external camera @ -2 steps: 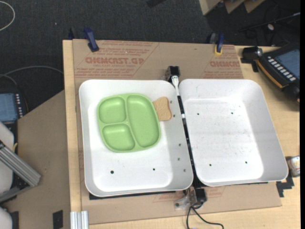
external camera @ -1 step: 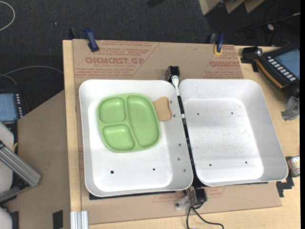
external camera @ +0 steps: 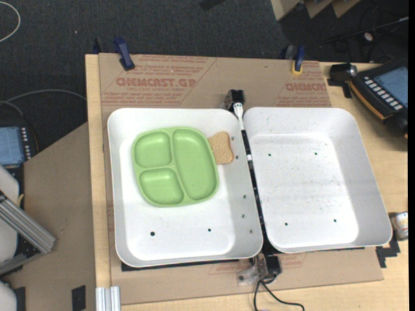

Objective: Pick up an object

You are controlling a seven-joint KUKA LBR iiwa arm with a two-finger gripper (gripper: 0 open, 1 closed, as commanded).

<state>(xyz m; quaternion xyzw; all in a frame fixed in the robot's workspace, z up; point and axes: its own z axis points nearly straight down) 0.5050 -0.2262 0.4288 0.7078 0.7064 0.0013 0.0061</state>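
Toast-like tan slab (external camera: 222, 147) lies in the left bin (external camera: 130, 238), touching the right edge of a green divided plate (external camera: 175, 166); the right bin (external camera: 363, 173) sits alongside. Pick not yet begun, gripper state untellable. Next move likely needs a descent over the slab, clear of the plate rim.

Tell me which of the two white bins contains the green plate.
The left bin contains the green divided plate, with a tan sponge-like piece touching the plate's right edge. The right bin shows just small dark specks on its floor.
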